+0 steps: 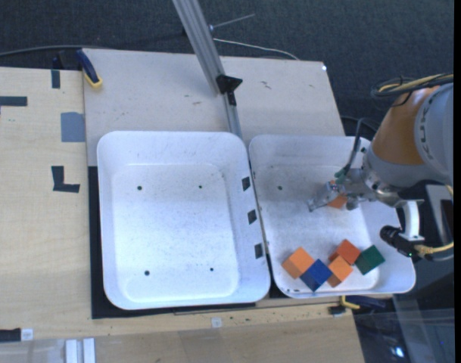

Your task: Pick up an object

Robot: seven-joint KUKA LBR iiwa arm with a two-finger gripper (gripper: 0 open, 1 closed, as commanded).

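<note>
the gripper [330,200] hangs over the right bin [291,165], at about 3 o'clock in the view; whether it is wide or narrow, i cannot tell. an orange piece [338,200] shows at its tip. at 5 o'clock lie an orange cube [297,262], blue cube [315,274], two more orange cubes [339,270] [349,250] and a green cube [369,259]. no writing can be read.

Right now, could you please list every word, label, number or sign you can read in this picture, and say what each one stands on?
None can be read.
The small pale tag on the bench's front edge is too small and blurred to read.
The dark tape pieces on the wooden board are plain shapes, not letters.
The blocks in the right bin bear no markings.
</note>
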